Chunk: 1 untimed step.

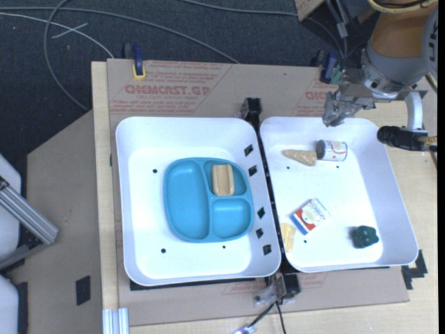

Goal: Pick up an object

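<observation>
So from the overhead camera view, the arm comes in from the right and the tool (335, 114) hangs over the far rim of the right bin (396, 186), nothing in it. Honestly can't tell if it's spread or pressed together from this angle, too small and dark.

What's on offer in the right bin: a small white jar with a dark cap (332, 149) lying on its side, touching or just beside a tan wedge-shaped piece (300, 157). Both sit just below the tool, so that's the nearest pick. Further toward the front there's a little red, white and blue packet (309, 216), a small yellowish piece (288, 238) by the left wall, and a dark green lump (363, 236) near the front right corner.

The left bin (139, 186) has a blue divided plate (191, 200) with a tan block (222, 180) in its upper right compartment.

If I were calling it, I'd go for the jar: come straight down and close across its narrow side, not end to end, since it'll probably roll. Watch the wedge crowding its capped end. The green lump is the fallback, well apart from everything.
</observation>
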{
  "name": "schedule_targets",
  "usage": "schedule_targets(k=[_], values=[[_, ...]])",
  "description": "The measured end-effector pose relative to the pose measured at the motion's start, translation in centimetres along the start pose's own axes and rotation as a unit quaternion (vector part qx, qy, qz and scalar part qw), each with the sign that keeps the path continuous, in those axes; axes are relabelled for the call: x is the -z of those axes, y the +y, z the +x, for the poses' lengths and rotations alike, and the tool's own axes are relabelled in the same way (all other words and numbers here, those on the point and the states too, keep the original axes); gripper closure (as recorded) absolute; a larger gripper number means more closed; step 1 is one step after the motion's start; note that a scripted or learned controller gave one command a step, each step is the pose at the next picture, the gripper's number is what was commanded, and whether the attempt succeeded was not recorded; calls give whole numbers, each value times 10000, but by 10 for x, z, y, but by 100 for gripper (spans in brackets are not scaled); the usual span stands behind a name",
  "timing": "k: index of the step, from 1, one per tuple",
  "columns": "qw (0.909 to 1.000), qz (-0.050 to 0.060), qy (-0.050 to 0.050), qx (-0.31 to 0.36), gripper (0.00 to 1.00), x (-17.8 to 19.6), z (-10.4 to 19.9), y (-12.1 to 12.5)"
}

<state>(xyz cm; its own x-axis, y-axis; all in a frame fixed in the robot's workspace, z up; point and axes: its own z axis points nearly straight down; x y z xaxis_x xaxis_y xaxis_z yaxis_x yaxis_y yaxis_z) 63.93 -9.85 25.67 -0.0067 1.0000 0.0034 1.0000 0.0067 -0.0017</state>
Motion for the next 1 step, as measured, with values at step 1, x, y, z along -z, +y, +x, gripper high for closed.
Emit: schedule_targets(k=[1], values=[[10000, 4, 0, -1, 100, 2, 62, -10]])
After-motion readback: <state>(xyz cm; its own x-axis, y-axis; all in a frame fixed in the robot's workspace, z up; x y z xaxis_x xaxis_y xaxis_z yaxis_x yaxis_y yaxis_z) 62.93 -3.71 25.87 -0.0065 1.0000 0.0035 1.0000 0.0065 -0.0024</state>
